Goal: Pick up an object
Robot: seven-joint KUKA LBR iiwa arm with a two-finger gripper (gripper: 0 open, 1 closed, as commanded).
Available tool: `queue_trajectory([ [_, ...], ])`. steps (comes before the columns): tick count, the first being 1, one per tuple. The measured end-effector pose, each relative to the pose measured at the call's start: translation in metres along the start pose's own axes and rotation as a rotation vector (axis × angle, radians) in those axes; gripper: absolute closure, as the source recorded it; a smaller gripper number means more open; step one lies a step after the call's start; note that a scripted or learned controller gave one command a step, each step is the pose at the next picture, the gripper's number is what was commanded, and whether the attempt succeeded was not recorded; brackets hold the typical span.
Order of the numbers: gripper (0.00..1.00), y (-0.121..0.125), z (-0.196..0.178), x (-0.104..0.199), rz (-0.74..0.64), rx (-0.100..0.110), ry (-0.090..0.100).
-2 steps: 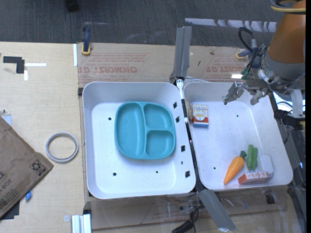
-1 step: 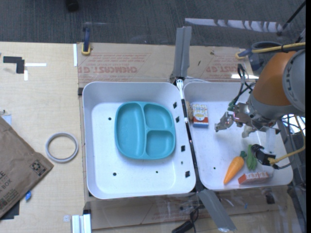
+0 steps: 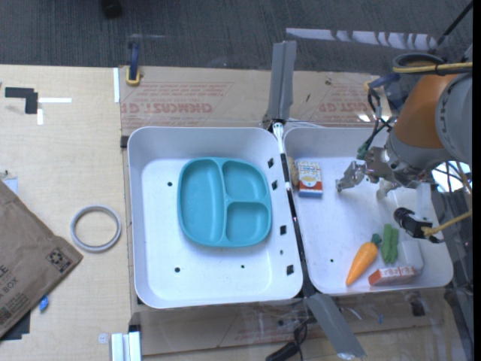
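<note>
My gripper (image 3: 367, 183) hangs over the upper middle of the right bin (image 3: 331, 273), open, with nothing between its fingers. A small orange and white box (image 3: 309, 177) lies just left of it, near the bin's left wall. A toy carrot (image 3: 361, 262) with green leaves (image 3: 389, 243) lies toward the front right. A flat red and white box (image 3: 392, 274) lies beside the carrot at the bin's front right corner. The grey arm with its orange band (image 3: 425, 111) reaches in from the right.
The left bin (image 3: 150, 262) holds a teal divided plate (image 3: 225, 201). A tape ring (image 3: 95, 226) and a brown cardboard box (image 3: 26, 265) lie on the bench to the left. Cables (image 3: 421, 228) hang off the wrist over the right bin's right side.
</note>
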State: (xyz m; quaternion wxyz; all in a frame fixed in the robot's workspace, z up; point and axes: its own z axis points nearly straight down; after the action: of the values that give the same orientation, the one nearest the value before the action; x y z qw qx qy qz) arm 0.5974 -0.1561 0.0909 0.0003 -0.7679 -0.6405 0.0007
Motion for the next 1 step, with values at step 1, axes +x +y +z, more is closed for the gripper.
queue_trajectory([
  [1, 0.00, 0.0299, -0.0009, 0.0027, -0.011, -0.002, -0.001],
])
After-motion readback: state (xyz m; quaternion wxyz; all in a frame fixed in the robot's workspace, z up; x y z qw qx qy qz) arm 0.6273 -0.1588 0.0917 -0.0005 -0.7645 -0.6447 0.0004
